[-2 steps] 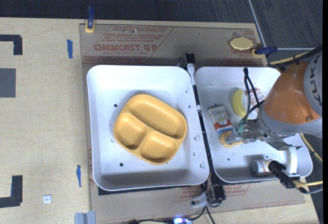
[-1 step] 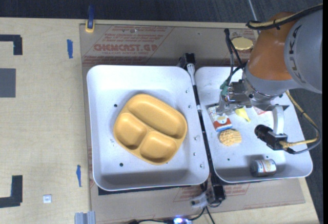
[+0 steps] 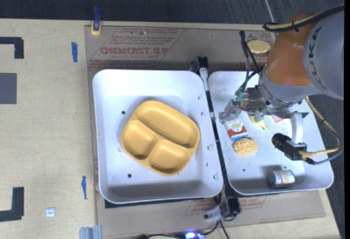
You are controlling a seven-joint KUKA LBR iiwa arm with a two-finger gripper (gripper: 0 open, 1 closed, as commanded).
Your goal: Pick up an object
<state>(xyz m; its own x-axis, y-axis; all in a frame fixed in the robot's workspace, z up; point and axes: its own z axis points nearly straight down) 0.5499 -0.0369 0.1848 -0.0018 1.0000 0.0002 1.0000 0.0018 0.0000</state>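
Carton (image 3: pixel 237 132) in red, white and blue lies in the right bin (image 3: pixel 313 175), close to its left wall and just on the near side of the gripper (image 3: pixel 232 112). Whether the claw is apart or together cannot be told. A round yellow biscuit (image 3: pixel 245 147) sits against the carton's near edge. A small can (image 3: pixel 281 178) lies near the bin's near wall. A yellow divided dish (image 3: pixel 159 137) rests in the left bin (image 3: pixel 109 101).

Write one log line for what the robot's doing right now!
claw: over right bin, beside small carton | round cookie, can: lying loose | left bin: yellow tray
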